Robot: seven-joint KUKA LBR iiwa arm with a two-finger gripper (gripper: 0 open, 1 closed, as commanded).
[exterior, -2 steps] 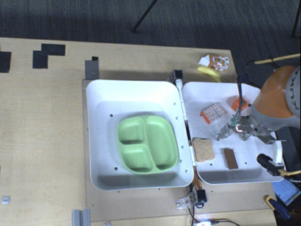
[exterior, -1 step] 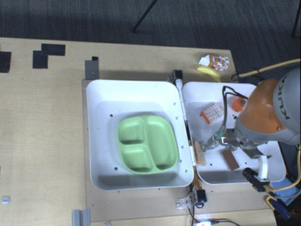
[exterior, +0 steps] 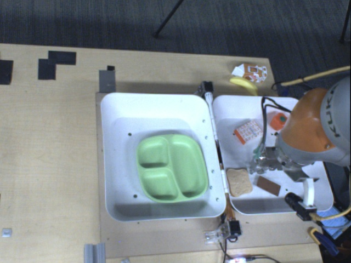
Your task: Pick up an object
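the arm is reaching into the right bin (exterior: 323, 193) from the right, and its hand (exterior: 267, 166) is hanging low over the bin floor, just beside the tan bread slice (exterior: 239, 182) and the brown bar (exterior: 269, 186); whether it is open or holding anything cannot be told. this is judged the approach step: the next move is calling for centring over one item, then descending and closing.

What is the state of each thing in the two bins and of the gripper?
Green divided plate: upright, flat in left bin.
Bread slice: lying flat, right bin.
Brown bar: lying flat.
Orange patterned packet: lying flat.
Gripper: low over right bin.
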